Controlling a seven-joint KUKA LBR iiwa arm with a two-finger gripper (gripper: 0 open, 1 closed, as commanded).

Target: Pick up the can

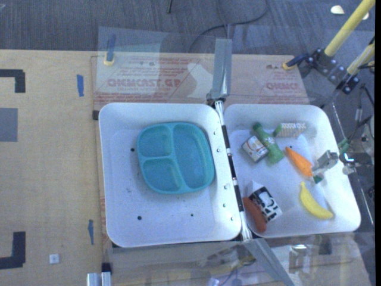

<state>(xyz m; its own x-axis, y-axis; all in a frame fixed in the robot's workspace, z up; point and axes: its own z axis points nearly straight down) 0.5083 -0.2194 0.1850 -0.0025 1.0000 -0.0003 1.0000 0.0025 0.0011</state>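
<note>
Lighting: even, diffuse, moderately bright; no single source can be identified. Shadows: soft and faint, seen beneath the teal plate (176, 157) and along the inner walls of the left bin (119, 219). Glare: a pale sheen is noted on the clear plastic sheet (149, 76) behind the bins, and the white floor of the right bin (333, 219) appears slightly washed out. Sharpness: generally soft; small labels cannot be read. Colour: a cool, bluish cast is observed. Edges: slight blur toward the lower corners.

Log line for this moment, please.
pincer: over right bin's right side | can: lying untouched, right bin | nearest: carrot
</note>
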